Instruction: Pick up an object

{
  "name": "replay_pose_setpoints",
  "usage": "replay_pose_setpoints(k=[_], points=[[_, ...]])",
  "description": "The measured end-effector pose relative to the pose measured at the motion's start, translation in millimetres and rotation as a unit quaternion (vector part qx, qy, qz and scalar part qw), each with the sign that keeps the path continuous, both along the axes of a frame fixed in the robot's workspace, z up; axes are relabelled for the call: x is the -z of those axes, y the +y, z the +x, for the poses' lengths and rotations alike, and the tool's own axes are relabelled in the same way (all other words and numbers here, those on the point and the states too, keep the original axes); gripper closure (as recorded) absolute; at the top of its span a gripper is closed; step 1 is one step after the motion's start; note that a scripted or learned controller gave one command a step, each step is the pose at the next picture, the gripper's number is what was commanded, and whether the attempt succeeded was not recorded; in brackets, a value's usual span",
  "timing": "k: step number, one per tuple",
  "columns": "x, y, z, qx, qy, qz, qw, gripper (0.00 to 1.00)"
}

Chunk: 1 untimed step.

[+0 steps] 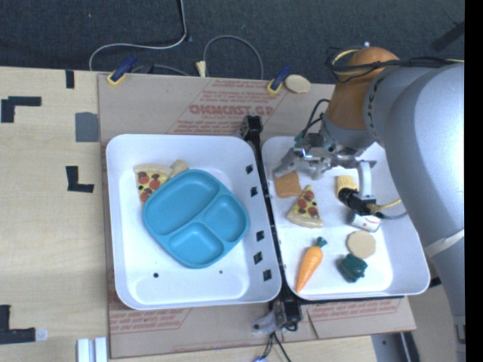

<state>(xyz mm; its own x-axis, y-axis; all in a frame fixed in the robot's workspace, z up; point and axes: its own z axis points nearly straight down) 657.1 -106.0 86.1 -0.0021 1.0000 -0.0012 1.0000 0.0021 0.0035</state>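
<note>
A: Which items lie in the right-hand shallow white bin (pixel 404 274)?

B: Toward its upper left, a tan square cracker-like piece (pixel 287 185) with a toy pizza slice (pixel 306 209) just below it. Lower down are an orange toy carrot with a green top (pixel 309 266), a round beige disc (pixel 361 244) and a dark green toy (pixel 352 267) just beneath that disc. A small yellow corn-like piece (pixel 346 181) sits near the bin's upper middle.

A: And the arm?

B: The grey arm with its orange band (pixel 351 100) enters from the right of the frame. Its pincer (pixel 313 161) hangs over the upper part of the right bin, just above the cracker piece; from here I cannot tell whether it is released or clenched, and nothing shows between its tips.

A: The left bin (pixel 121 225)?

B: It carries a blue three-compartment plastic plate (pixel 195 217), with a second pizza slice (pixel 152 179) partly tucked under the plate's upper left edge. Both bins rest on a brown cardboard sheet (pixel 219 108) on the tabletop (pixel 45 225).
</note>
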Motion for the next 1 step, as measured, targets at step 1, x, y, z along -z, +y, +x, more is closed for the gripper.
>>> replay_pose_setpoints(k=[1], points=[[-0.4, 9.2, -19.7, 0.001, -0.001, -0.0011, 1.0, 0.0]])
